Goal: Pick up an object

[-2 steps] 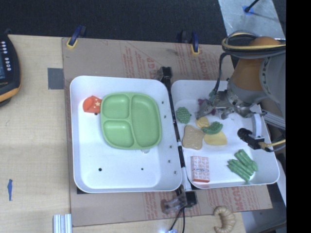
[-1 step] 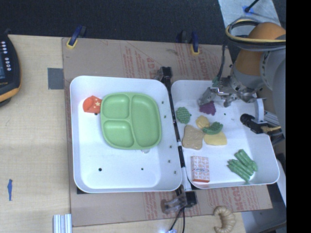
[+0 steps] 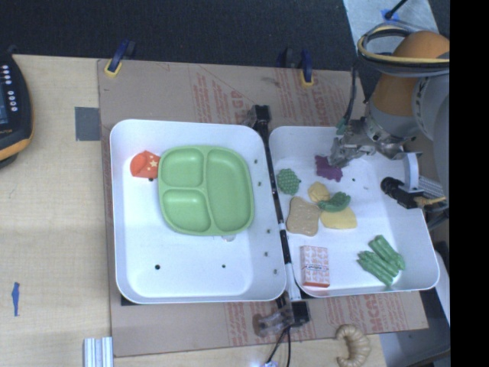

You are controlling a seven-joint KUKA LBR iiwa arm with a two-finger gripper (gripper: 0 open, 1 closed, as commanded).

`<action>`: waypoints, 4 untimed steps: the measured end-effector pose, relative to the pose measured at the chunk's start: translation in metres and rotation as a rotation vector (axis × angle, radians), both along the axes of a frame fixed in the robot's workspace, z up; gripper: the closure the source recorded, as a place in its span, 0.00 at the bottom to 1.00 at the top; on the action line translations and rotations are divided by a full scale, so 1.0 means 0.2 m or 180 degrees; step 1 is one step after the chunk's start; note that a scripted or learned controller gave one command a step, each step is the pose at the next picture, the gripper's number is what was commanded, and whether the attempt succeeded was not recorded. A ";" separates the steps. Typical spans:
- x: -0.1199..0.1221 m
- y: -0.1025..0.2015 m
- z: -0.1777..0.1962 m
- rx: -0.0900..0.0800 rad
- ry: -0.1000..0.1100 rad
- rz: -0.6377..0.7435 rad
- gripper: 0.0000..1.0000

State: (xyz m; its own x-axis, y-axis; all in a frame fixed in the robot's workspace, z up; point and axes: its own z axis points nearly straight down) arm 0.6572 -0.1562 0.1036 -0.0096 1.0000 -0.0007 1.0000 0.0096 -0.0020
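My gripper [image 3: 341, 152] hangs low over the back of the right bin [image 3: 409, 277], just above a purple toy [image 3: 330, 170], at its far right edge. Whether it touches the toy I cannot tell. Also in this bin lie a round green piece [image 3: 288, 180], a tan bread slice [image 3: 302, 215], two yellow pieces [image 3: 339, 219] with a small dark green piece [image 3: 335, 200] between them, a bunch of green beans [image 3: 382, 259] and a red and white carton [image 3: 314, 266].
The left bin [image 3: 137, 270] holds a light green divided plate [image 3: 206, 189] with a red piece [image 3: 144, 164] at its left edge. A tan curled object [image 3: 353, 344] lies on the bench in front of the right bin. Clamps hold the cardboard at the back.
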 end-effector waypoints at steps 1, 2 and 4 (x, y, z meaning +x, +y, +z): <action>0.00 0.00 0.00 -0.0001 0.0002 0.0003 0.00; 0.00 0.00 0.05 -0.0005 -0.0002 0.0011 1.00; -0.04 0.11 -0.06 0.0001 0.0013 -0.0007 0.00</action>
State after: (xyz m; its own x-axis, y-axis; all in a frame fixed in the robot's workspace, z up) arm 0.6498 -0.1342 0.0911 -0.0075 1.0000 -0.0002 1.0000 0.0075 -0.0061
